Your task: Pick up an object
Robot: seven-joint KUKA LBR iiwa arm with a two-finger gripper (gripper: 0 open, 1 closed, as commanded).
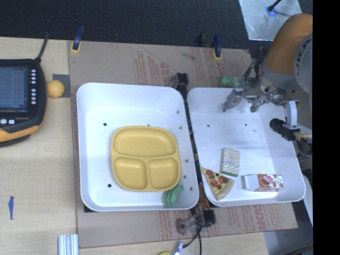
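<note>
Lying flat, checkered packet beside pizza slice.

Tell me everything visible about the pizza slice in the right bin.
The pizza slice looks like a small toy: a flat tan wedge with red and dark topping spots. It lies flat on the floor of the right bin, in the near left corner, close against the left wall. Its wide edge faces up-left and its tip points toward the near rim. A small patterned packet lies just beyond it, close by; whether they touch is unclear. The gripper is far off, at the bin's far end.
</note>
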